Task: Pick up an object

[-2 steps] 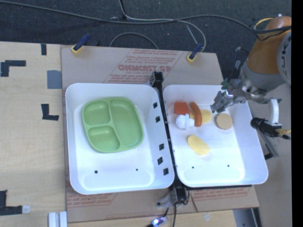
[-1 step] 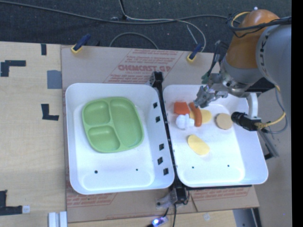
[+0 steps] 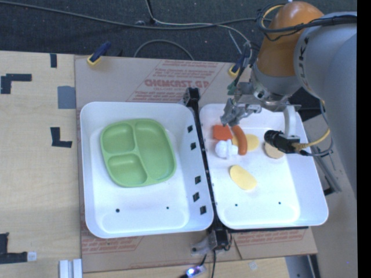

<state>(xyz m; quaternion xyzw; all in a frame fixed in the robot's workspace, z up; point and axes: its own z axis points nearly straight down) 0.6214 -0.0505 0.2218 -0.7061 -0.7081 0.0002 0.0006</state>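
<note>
Several toy foods (image 3: 231, 142) crowded under the claw (image 3: 231, 116), its finger state unclear; green tray (image 3: 138, 152) well apart.

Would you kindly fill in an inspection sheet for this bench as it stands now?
Surface: two white bins, left bin and right bin, on cardboard.
Job's things: orange piece, sausage, white piece, yellow piece, tan piece in the right bin.
Clutter: green divided plate in the left bin.
Grippers: gripper above the orange piece, holding nothing seen.
Cables: black cables behind the bench.
Surroundings: dark floor, clamps.
</note>
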